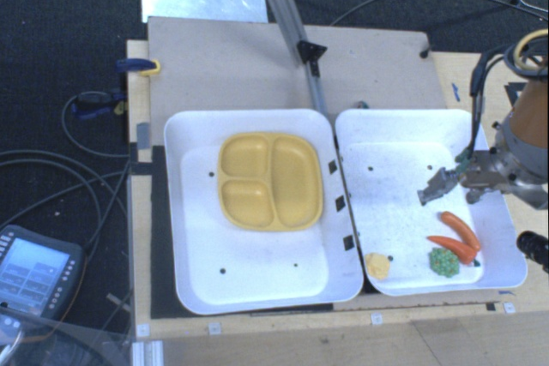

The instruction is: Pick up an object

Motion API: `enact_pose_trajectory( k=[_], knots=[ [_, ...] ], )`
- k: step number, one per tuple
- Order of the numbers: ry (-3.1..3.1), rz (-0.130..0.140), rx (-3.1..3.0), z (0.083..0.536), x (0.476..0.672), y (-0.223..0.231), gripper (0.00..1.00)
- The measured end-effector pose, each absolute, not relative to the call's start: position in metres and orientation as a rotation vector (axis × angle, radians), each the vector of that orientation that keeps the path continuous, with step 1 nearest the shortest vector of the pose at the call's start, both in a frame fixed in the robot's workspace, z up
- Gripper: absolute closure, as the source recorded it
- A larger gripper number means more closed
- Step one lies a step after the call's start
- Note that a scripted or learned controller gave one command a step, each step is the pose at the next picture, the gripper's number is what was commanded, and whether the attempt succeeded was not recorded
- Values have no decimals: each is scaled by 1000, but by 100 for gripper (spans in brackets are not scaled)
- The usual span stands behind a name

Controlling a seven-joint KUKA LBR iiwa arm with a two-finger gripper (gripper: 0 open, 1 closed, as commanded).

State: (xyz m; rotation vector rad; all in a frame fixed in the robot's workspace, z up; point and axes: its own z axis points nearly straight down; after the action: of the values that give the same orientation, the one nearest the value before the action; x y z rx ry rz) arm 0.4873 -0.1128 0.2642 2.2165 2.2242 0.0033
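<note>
Just below gripper (436, 187): orange carrot (461, 229), apart.

Grey arm (515, 171), orange-tan wrist band, black cables, dark jaws

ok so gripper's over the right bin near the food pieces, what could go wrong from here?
1. The two orange carrots and the green broccoli lie bunched in the bin's near right corner; a descent could nudge one or catch two.
2. They sit close to the right bin wall, so the gripper may clip the rim.
3. The yellow piece is small and low, easy to miss.
</note>
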Motion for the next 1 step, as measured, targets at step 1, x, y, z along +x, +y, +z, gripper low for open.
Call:
enact_pose_trajectory(
  k=[1],
  knots=[
    [2222,4,2218,264,487,-113,0]
  ],
)
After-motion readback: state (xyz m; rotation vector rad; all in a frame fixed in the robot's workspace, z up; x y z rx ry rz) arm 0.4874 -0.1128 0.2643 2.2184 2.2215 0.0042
